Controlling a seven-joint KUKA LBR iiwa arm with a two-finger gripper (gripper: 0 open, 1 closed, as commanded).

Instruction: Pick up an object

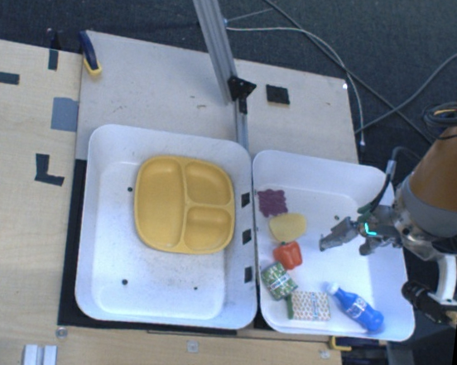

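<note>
Two white bins side by side on the bench. Left bin (pixel 109 203): one yellow plate (pixel 185 204) with three compartments, lying flat near the middle. Right bin (pixel 329 178): six loose items, all in its left and front parts. One purple piece (pixel 273 200) at the back of the group; one pale yellow piece (pixel 288 225) just in front of it; one red piece (pixel 288 254) touching the yellow piece's front edge; one green packet (pixel 279 282) nearer the front; one speckled square pad (pixel 311 306) just beside the packet; one blue bottle (pixel 357 309) lying on its side, white cap toward the pad. One gripper (pixel 353 237) over the right bin's middle, right of the yellow piece and apart from every item; both fingers spread, nothing between them. One grey arm with orange band (pixel 451 169) entering from the right.
</note>
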